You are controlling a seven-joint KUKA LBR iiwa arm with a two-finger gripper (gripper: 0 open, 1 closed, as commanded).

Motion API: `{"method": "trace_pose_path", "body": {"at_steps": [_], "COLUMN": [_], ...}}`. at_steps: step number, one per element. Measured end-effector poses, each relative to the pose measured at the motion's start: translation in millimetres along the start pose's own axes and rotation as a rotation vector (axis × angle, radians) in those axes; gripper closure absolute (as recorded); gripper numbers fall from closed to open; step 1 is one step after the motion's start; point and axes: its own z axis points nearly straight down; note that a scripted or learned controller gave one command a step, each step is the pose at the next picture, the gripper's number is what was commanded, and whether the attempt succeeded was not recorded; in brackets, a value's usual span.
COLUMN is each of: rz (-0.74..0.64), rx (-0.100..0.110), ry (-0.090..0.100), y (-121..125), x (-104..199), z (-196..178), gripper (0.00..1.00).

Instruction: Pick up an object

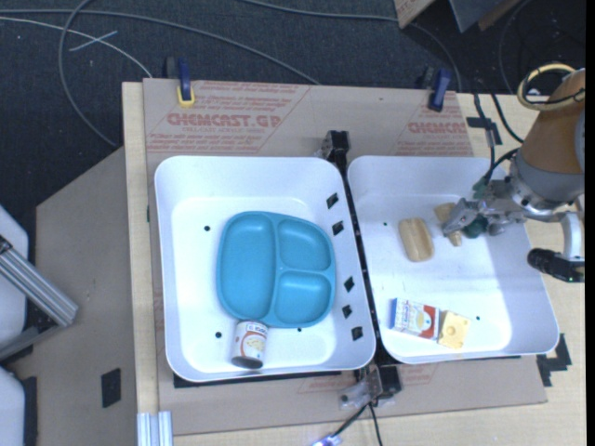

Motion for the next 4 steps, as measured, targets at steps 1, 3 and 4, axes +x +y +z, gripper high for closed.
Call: {"method": "trace_pose_path", "body": {"at_steps": [1, 3, 4], "rz": [0.000, 0.001, 0.000], "rx": [-0.003, -0.009, -0.010], "ry": [-0.001, -0.004, -0.004], "y": [0.4, -1.1, -3.1], "x": [0.6, -7.3, -3.7], "z": [17.8, -42.6, -105.1], "gripper": [0.00, 1.00, 1.00]}}
